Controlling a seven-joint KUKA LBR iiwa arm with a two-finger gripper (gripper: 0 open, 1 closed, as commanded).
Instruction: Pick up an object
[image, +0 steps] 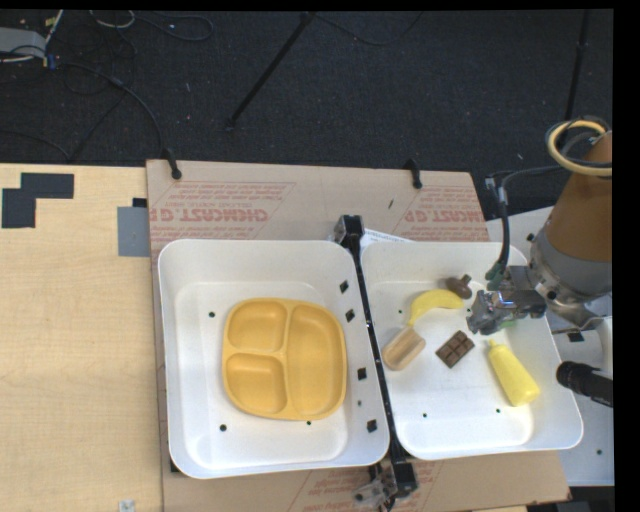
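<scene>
Over the right-hand shallow white plastic bin, the grey arm's two-finger gripper sits low among a small cluster of objects. Whether its pincer is released or clenched cannot be told from this slanted view, because the metal end is small and blurred against the bin floor. Nothing can be seen caught in it.

Just left of the gripper lies a curved yellow toy banana, and a small dark brown block rests just beyond the banana, toward the back wall. In front of the gripper, a yellow plastic squeeze bottle lies on its side, its narrow tip pointing up toward the tool. A flat brown chocolate-bar piece sits a little further left, and a tan bread-like roll lies close to the divider between the bins. All of these rest on the bin floor.

The left-hand white bin holds a yellow divided plastic plate, well apart from the arm.

As a judgement, the pick is not yet done: the gripper is down at working height near the banana and the bottle's tip, but grasping and lifting remain.
</scene>
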